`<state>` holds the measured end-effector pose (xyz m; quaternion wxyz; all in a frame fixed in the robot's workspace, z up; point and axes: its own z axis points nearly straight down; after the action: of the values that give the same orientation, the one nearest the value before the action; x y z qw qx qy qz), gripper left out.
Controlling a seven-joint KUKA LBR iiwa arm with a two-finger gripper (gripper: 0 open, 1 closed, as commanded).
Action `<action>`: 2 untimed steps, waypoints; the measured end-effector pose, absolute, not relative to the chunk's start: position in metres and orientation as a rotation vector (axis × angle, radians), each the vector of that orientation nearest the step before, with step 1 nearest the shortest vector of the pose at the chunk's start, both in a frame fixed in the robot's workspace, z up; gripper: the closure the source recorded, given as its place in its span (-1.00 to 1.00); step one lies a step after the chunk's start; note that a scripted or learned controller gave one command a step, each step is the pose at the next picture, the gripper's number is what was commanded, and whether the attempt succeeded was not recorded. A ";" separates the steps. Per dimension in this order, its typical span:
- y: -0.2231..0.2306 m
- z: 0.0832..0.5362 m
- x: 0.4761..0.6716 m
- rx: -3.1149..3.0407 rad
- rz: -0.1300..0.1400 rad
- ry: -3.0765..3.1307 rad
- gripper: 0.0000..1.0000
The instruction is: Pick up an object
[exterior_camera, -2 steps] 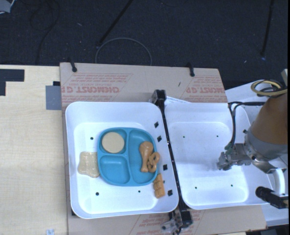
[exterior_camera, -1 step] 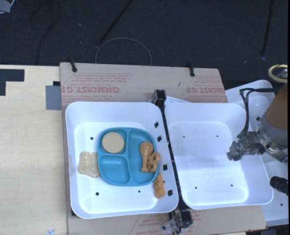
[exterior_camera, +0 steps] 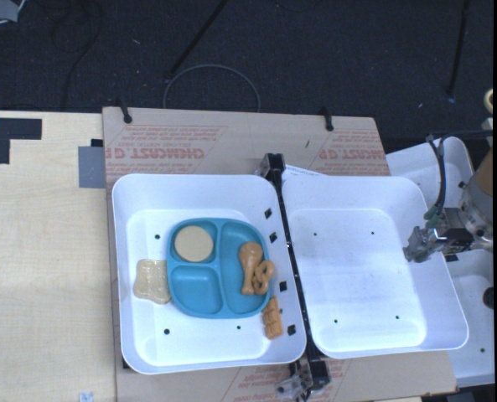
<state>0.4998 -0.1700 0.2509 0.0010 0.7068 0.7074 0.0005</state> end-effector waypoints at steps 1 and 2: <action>-0.116 0.236 0.512 2.220 -0.001 2.229 1.00; -0.069 0.224 0.524 2.221 -0.003 2.230 1.00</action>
<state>0.5244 -0.0694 0.2245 -0.0028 0.7057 0.7085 -0.0008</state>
